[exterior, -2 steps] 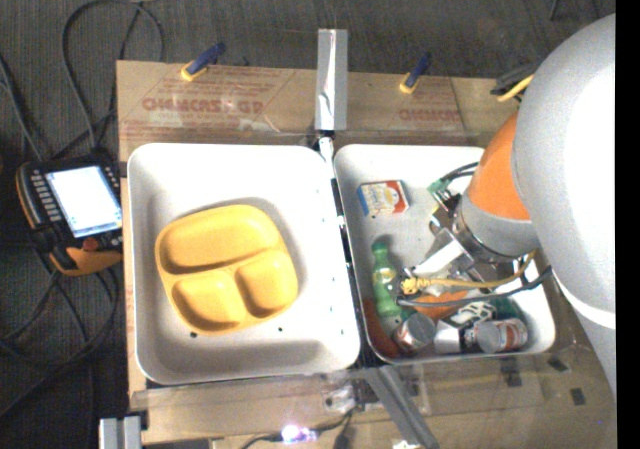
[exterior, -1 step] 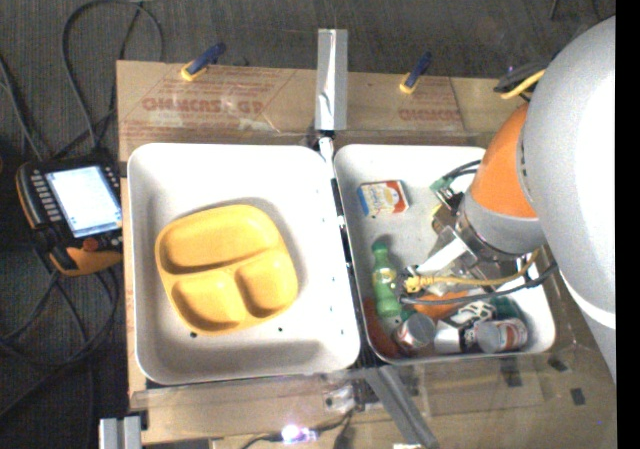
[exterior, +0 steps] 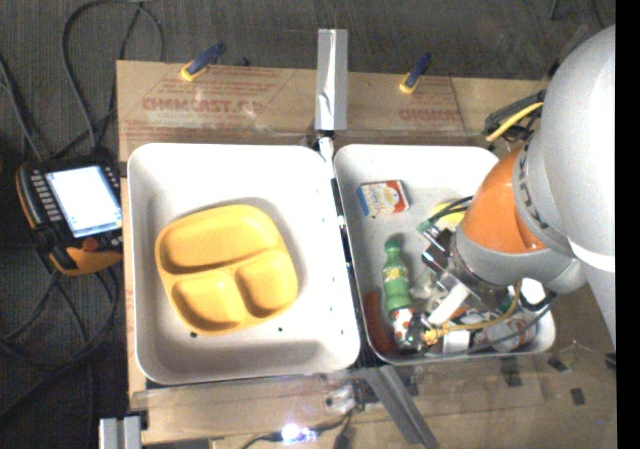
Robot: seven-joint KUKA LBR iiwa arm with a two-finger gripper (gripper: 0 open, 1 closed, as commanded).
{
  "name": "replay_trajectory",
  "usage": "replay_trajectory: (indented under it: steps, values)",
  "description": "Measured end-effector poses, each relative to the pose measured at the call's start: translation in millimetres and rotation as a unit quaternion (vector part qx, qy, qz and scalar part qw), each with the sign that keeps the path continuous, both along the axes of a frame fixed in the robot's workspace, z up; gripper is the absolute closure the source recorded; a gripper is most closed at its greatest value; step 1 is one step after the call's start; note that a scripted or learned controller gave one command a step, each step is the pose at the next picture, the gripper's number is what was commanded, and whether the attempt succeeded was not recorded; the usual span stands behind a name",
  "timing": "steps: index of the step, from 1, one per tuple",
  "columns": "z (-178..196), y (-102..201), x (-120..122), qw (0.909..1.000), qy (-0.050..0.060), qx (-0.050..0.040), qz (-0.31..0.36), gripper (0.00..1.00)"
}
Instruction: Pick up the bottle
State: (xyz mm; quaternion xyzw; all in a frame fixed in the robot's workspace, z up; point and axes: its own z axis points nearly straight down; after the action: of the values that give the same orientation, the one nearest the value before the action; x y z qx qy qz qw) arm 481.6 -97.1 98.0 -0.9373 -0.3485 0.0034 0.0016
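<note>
A green bottle [exterior: 396,275] with a pale cap lies lengthwise in the right bin [exterior: 420,167], near its left wall. My gripper [exterior: 432,305] hangs low over the bin's front part, just right of the bottle's lower end, among cables and small items. The arm's orange band [exterior: 497,207] and grey wrist cover the bin's right side. Nothing shows clearly between the fingers.
A small white and orange carton [exterior: 383,197] lies at the back of the right bin. Small mixed objects [exterior: 410,329] crowd its front edge. A yellow divided tray [exterior: 228,264] sits in the left bin [exterior: 150,237]. A teach pendant [exterior: 75,202] rests left of the bench.
</note>
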Motion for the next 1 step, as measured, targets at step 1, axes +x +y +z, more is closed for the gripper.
replay_trajectory:
  steps: [1]
  values:
    - [-6.9, -3.5, 22.6, 1.0, -0.006, 0.0003, 0.006, 1.0]
